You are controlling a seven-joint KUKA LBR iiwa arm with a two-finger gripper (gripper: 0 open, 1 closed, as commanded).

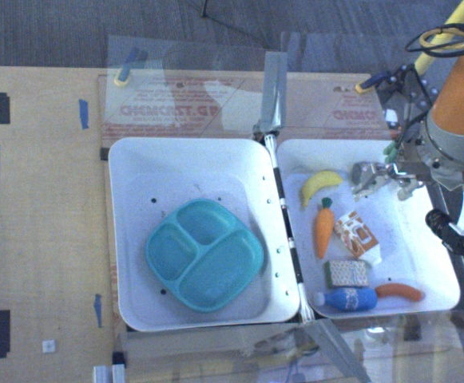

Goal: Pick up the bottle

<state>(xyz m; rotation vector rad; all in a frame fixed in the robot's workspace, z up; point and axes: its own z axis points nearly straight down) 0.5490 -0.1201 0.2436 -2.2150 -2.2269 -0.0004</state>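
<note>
Jaws' state couldn't be told; gripper (373, 179) hovered over right bin's (447, 282) far side, beside banana (321, 185). Bottle (350, 298) lay on its side at near wall, well apart, beside sponge (347, 274), sausage (399, 292).

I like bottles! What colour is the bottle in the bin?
Blue, with a white cap. The bottle lies in the camera view's right bin.

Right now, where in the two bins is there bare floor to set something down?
Left bin: bare floor runs along the far wall behind the teal plate. Right bin: crowded along the divider, where the banana, carrot, carton, sponge, bottle and sausage cluster; a bare patch lies right of the carton.
</note>
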